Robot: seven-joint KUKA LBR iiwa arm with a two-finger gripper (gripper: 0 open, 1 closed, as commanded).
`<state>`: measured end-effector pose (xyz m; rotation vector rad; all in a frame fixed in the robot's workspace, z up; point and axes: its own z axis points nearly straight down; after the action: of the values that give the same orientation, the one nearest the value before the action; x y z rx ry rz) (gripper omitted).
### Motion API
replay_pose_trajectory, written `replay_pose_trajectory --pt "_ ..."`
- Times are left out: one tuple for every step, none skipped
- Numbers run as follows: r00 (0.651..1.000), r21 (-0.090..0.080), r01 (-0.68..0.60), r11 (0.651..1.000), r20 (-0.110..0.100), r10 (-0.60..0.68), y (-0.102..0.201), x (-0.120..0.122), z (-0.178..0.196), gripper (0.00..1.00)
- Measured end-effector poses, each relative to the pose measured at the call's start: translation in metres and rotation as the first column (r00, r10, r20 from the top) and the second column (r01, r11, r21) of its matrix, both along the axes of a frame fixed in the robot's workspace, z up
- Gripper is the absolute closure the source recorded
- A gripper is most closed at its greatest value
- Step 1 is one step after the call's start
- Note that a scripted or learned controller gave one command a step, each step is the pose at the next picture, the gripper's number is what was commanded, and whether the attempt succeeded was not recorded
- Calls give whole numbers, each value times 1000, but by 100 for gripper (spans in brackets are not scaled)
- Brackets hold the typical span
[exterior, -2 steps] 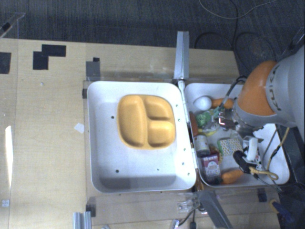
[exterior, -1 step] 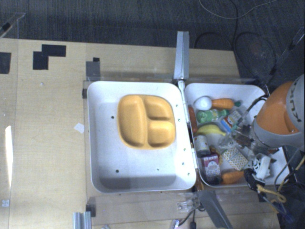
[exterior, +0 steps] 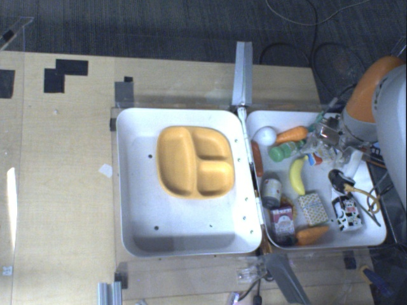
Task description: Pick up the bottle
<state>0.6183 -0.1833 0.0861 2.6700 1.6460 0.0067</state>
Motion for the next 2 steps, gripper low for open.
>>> replay_pose_trajectory --pt "978 3 -208 978 -15 208 18 34 12 0" --pt "957 -2 -289 957 1 289 3 -37 1 0"
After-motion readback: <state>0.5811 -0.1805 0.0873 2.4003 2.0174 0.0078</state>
